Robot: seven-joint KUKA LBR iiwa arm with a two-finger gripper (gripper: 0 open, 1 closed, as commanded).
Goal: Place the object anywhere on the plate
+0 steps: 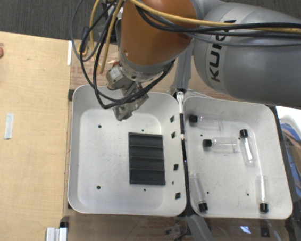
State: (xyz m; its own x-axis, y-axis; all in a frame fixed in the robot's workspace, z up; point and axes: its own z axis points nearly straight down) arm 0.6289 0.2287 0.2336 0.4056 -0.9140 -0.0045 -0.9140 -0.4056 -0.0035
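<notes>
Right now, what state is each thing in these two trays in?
Gripper: hovering over the left bin's far edge, nothing visibly between its fingers.
Black ribbed plate: lying flat in the left bin, bare on top.
Clear tubes with black caps: lying on their sides, scattered in the right bin.

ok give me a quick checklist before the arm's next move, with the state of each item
1. Plate in place: the black ribbed plate lies flat in the left bin. Ok.
2. Objects available: clear tubes with black caps lie scattered in the right bin. Ok.
3. Gripper over the objects: it hangs over the left bin, above the plate's far end, apart from the tubes. Not ok.
4. Object held in the gripper: cannot tell.
5. Plate surface free: nothing rests on it. Ok.
6. Cables free of the bins: they loop by the wrist, above the rim. Ok.
</notes>
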